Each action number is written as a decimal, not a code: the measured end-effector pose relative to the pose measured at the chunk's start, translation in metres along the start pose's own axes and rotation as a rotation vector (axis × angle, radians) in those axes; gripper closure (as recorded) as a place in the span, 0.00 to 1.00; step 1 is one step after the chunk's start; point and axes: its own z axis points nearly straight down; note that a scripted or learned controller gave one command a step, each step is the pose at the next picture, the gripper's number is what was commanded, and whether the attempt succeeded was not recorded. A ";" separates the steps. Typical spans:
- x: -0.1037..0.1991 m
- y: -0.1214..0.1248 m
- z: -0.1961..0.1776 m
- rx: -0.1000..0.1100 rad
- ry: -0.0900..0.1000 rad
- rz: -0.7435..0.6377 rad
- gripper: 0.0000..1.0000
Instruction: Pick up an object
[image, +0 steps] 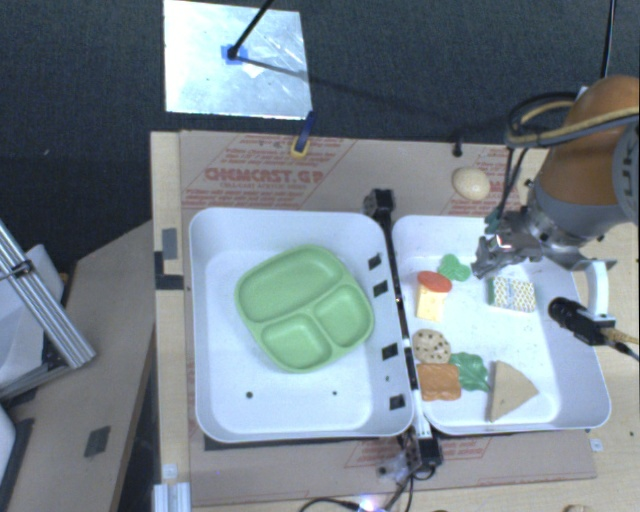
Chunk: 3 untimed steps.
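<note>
The right bin (590, 385) holds several toy food pieces. A small green piece (455, 267) lies by a yellow block with a red top (433, 296). Beside them is a blue-and-white patterned square (513, 293). Nearer the front lie a chocolate-chip cookie (432, 345), an orange cracker (438, 381), a green leafy piece (471, 370) and a tan wedge (510, 390). My gripper (492, 255) hangs over the far part of this bin, just right of the small green piece and above-left of the patterned square. Nothing shows in its grasp.
The left bin (215, 400) holds a green divided plate (305, 308). A beige egg-shaped object (470, 182) sits on the bench beyond the right bin. A black fitting (578, 320) on the arm juts over the bin's right side. The dividing rim (395, 300) runs between the bins.
</note>
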 end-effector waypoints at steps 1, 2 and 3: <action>0.045 0.003 -0.005 0.002 0.002 -0.005 1.00; 0.101 0.008 -0.011 0.003 0.003 -0.007 1.00; 0.131 0.020 -0.004 0.003 0.002 -0.004 1.00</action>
